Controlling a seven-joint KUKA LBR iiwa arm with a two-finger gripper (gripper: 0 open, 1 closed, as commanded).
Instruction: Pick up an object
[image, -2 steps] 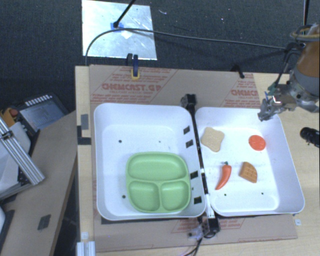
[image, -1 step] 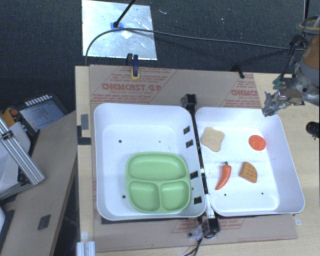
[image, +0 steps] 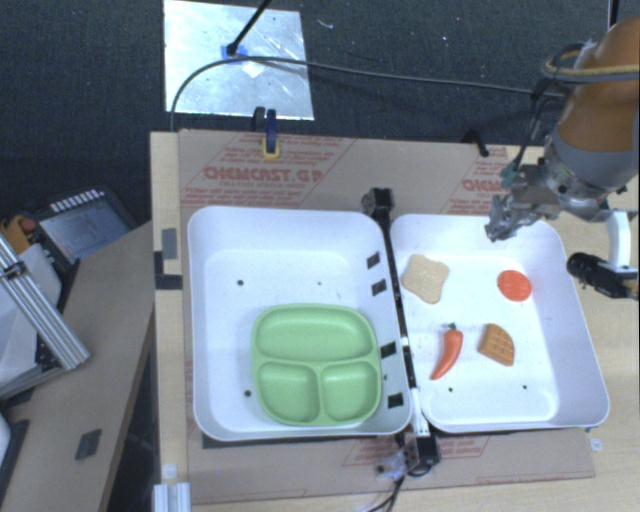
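The right bin (image: 570, 385) holds a pale bread slice (image: 425, 278) at its upper left, a round red tomato slice (image: 515, 286) at the upper right, a red chili pepper (image: 448, 351) and a brown toast-like wedge (image: 497, 345) lower down. My gripper (image: 500, 228) hangs over the bin's far rim, up and a little left of the tomato slice, clear of every object. Nothing shows between its fingers.
The left bin (image: 225, 250) carries a green three-compartment plate (image: 315, 362) in its near half. A black divider strip (image: 392, 300) with clips runs between the bins. Cardboard (image: 300, 170) lies under both bins, and a side table (image: 70, 330) with gear stands at the left.
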